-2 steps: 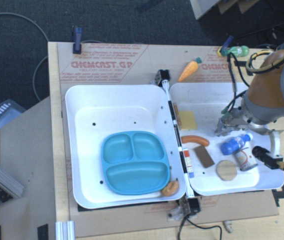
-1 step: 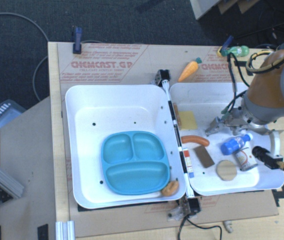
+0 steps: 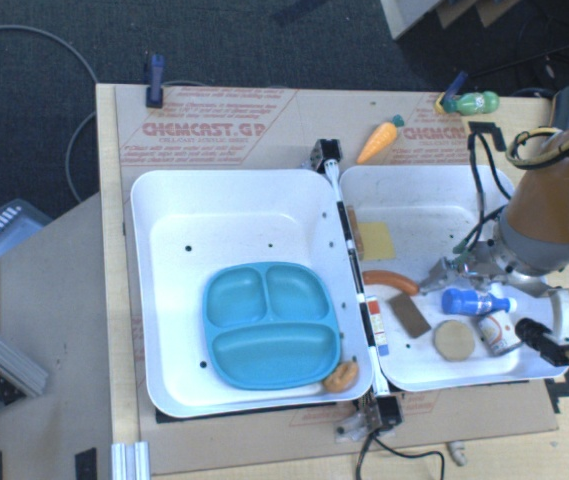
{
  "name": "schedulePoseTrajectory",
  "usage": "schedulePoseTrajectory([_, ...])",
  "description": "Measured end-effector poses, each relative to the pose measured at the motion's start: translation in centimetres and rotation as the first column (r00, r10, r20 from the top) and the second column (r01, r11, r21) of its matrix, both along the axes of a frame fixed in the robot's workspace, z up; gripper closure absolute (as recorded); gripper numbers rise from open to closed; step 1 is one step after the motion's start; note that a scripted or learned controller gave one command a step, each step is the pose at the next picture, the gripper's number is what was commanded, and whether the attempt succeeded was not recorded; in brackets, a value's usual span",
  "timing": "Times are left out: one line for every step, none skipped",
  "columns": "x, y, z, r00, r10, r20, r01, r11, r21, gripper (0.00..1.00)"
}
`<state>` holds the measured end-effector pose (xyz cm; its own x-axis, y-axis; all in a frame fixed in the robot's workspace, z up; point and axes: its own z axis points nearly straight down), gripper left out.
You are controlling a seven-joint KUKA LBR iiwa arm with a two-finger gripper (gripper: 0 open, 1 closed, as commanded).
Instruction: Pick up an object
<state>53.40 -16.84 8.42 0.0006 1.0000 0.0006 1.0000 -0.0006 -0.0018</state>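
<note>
Pincer [image 3: 461, 278] hangs low in my right white plastic bin [image 3: 414, 183]; I cannot tell its state. Blue cylindrical plastic bottle [image 3: 474, 302] lies just below it, long axis left-right, cap rightward.

A robot lab or test cell shows in the plywood bench [image 3: 264, 118] stencilled with red lettering, two white bins [image 3: 164, 268] clamped side by side on it, loose cables [image 3: 24, 43] across dark carpet [image 3: 214, 18] behind it, and a grey arm [image 3: 554, 208] at its right.
</note>
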Motion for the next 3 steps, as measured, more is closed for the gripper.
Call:
schedulePoseTrajectory([2.2, 7.3, 0.0, 1.000, 0.002, 0.003, -0.002, 1.000, -0.001, 0.00])
schedulePoseTrajectory([-4.5, 5.9, 0.0, 1.000, 0.000, -0.001, 0.000, 1.000, 0.000, 0.00])
schedulePoseTrajectory([-2.5, 7.7, 0.0, 1.000, 0.000, 0.004, 0.000, 1.000, -0.001, 0.00])
